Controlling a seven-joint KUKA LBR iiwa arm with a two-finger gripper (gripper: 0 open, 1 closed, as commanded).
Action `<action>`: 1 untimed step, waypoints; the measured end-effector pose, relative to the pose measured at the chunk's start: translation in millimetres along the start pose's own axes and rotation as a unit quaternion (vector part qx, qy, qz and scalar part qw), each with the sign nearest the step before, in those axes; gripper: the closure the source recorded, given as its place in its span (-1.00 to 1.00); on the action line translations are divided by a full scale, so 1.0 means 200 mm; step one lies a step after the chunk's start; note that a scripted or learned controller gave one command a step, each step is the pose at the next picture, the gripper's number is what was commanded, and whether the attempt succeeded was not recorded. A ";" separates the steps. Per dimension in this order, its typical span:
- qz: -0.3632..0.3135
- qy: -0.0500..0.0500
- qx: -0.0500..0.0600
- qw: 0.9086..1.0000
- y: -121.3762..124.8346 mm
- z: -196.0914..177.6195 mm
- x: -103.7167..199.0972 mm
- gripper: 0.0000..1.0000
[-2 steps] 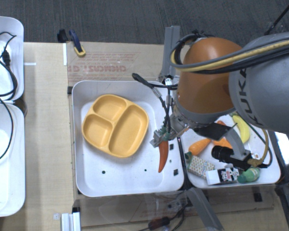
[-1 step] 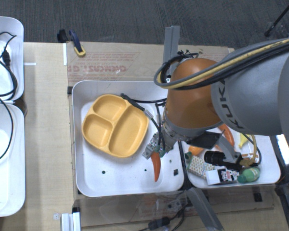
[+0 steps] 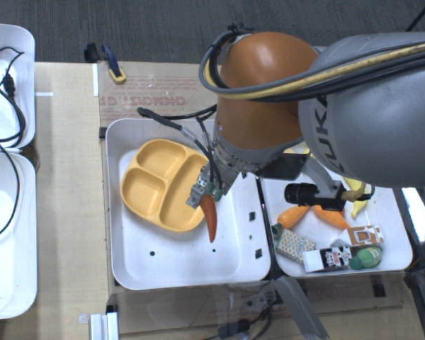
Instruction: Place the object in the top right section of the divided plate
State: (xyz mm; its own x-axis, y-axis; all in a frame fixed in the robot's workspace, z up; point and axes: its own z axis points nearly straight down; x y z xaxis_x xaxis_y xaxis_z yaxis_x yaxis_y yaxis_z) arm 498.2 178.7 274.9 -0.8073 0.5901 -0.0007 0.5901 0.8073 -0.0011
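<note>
- My hand is down at the right rim of the yellow plate, fingers closed around the top end of a carrot.
- The carrot hangs point down, just off the plate's right edge. Its thick end is level with the rim and its tip is over bare white bin floor below and to the right of the plate.
- The plate has three sections, and the carrot is in none of them.
- The plate lies in the upper left part of its white bin.
- Writing: on my grey arm, up and to the right of the plate, I can see the letters "UK" in black, with the rest cut off.
- Above the plate there's a cardboard sheet with faint red print. It runs upside down to this view and I can't read it.
- A blue and black clip sits past the plate's upper left, at the cardboard's corner.
- Well right of the plate, the second bin holds two orange pieces, a dotted box, a white carton with black marks too small to read, and a green ball.
- Far left of the plate, white tubs with black cables looped over them.
</note>
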 end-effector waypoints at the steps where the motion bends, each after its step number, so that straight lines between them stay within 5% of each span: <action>1: 0.017 0.001 0.001 1.000 -0.21 0.67 -0.06 1.00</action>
